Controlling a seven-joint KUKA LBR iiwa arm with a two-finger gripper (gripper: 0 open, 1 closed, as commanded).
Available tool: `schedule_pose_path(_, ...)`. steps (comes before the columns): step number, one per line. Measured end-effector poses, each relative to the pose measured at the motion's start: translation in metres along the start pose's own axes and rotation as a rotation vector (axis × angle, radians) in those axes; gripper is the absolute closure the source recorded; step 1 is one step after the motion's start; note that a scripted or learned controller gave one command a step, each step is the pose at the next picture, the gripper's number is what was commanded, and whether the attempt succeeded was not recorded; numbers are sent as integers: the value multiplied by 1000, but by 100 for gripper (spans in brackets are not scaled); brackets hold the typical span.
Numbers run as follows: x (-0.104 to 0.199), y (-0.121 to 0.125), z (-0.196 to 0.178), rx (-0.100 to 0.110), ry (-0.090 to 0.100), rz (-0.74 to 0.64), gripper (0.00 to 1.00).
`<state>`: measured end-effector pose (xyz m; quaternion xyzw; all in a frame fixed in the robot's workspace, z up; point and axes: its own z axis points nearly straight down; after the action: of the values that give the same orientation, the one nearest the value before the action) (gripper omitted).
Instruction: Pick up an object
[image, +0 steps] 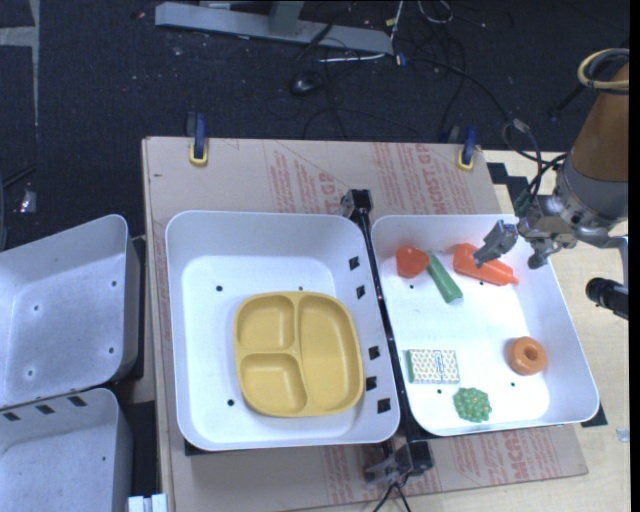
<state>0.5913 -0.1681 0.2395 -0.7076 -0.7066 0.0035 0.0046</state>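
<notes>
One yellow tray (298, 353) is lying in the left bin (190, 300); six items are sitting right. The hand (520, 247) is hanging spread wide, holding nothing, over the orange piece (478, 265).

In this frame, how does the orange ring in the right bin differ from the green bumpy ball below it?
The orange ring is doughnut-shaped with a hole through its middle; the green ball is a solid, knobbly lump. The ring lies close to the right bin's right wall, while the ball lies near its front rim, beside the patterned card. Both look about the same size, lie loose on the bin floor and are apart from the gripper.
</notes>
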Motion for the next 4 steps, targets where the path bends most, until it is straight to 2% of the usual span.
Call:
schedule_pose_path(1, 0, 2, -6, -11, -2, -2, 0)
schedule_pose_path(2, 4, -2, 38, -7, -1, -1, 0)
schedule_pose_path(4, 9, -8, 151, -6, 0, -1, 0)
